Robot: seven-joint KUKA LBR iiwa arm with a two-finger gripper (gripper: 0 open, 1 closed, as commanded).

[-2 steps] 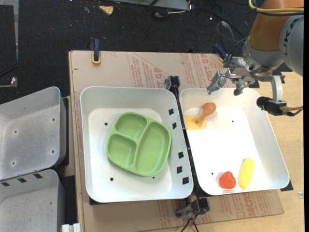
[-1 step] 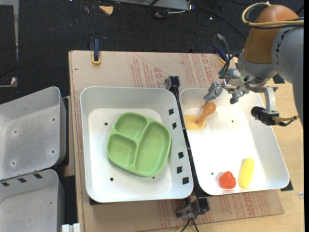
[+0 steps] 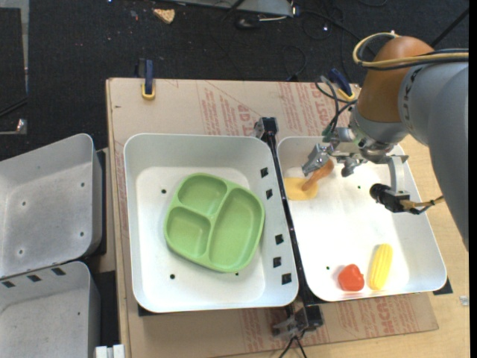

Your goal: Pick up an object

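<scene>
2 shallow white bins sit side by side on a cardboard-covered bench, catalogued as follows. Left bin [image 3: 141, 222]: 1 green divided plate [image 3: 215, 221] with 3 compartments, lying flat near the middle, nothing seen on it. Right bin [image 3: 417, 237]: 3 loose items. Item 1, a yellow spoon-like utensil [image 3: 304, 186] with an orange handle, lies at the far left of this bin close to the divider, its handle running up toward the gripper [image 3: 322, 159]. Item 2, a red-orange round piece [image 3: 351, 277], perhaps a toy tomato, rests near the front edge. Item 3, a yellow corn cob [image 3: 380, 265], lies just beside item 2 on its right, the 2 close or touching. 1 small black part [image 3: 389, 195] on a cable hangs over the middle of the right bin; its purpose is unclear. Arm [image 3: 417, 88]: grey with an orange band, entering from the right, wrist low over the back left part of the right bin. Gripper: fingers angled down toward the utensil's handle, their tips at or beside its upper end; whether they are spread, pressed together or pinching the handle cannot be told at this size. Task status: approach appears made, with the utensil the likely target; the bowl of the utensil looks to rest on the bin floor, so no lift is evident. Outstanding, by this reading: confirm a firm pinch on the handle, then raise the item clear of the bin. Items 2 and 3 lie well apart from the gripper and look untouched.
</scene>
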